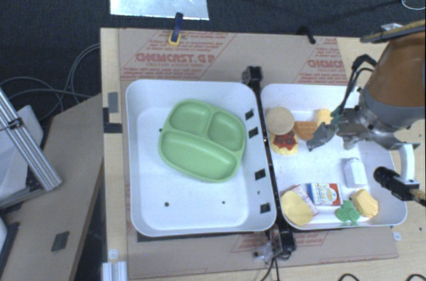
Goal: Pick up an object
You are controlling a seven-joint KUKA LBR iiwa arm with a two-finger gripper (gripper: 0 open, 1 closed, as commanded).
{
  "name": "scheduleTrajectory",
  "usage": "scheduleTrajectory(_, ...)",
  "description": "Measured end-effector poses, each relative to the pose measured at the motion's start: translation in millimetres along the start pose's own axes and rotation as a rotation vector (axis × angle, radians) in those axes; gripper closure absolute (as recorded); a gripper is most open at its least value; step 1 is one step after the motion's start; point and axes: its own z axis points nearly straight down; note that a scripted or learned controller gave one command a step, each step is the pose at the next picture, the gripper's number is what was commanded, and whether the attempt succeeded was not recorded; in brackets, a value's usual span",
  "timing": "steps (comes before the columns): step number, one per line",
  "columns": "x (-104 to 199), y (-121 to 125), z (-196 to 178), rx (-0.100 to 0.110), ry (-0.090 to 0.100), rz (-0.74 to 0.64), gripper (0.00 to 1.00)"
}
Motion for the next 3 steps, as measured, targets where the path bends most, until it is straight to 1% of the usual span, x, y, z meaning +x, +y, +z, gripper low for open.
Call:
scheduleTrajectory(1,0,3,-7,-0.013,-0.002,-0.003,0.00)
scheduleTrajectory(2,2,3,56,-0.009,-0.001,-0.001,0.00)
scheduleTrajectory(3,1,4,119,-0.009,-0.001,0.000,0.00)
